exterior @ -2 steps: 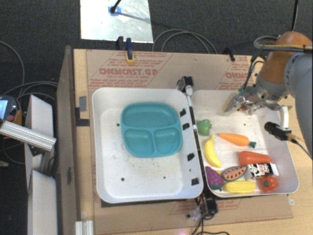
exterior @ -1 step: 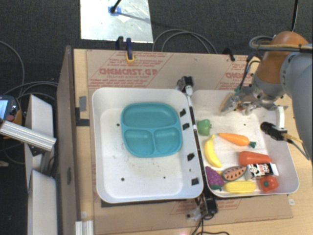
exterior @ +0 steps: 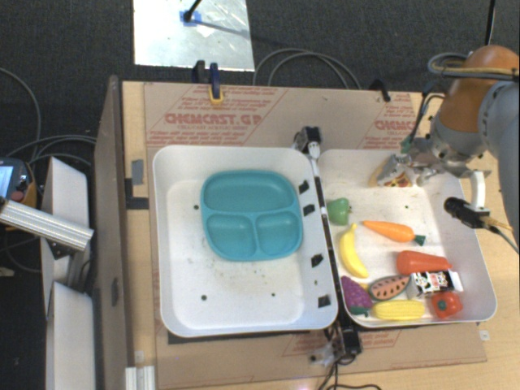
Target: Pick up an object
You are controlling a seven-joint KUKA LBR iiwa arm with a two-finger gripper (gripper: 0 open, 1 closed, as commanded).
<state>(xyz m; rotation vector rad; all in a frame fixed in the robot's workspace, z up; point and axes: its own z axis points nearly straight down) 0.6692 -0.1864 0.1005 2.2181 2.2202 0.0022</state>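
Note:
My gripper (exterior: 400,169) hangs low over the far end of the right bin (exterior: 475,254), on the grey arm with an orange band (exterior: 479,75). Just under its tips lies a small red and yellow piece (exterior: 395,181); I cannot make out whether it is touched. Toy food lies nearer the front: a green piece (exterior: 338,210), a banana (exterior: 352,252), a carrot (exterior: 392,231), an orange-red vegetable (exterior: 421,262), purple grapes (exterior: 354,291), a brown oval piece (exterior: 388,286), corn (exterior: 398,309), a tomato (exterior: 445,303) and a black and white carton (exterior: 435,281).
The left bin (exterior: 175,242) holds a teal divided plate (exterior: 250,215). A black-clipped wall (exterior: 317,218) separates the two bins. Cables loop behind the bench, and a black part (exterior: 461,210) of the arm hangs over the right bin's far-right rim.

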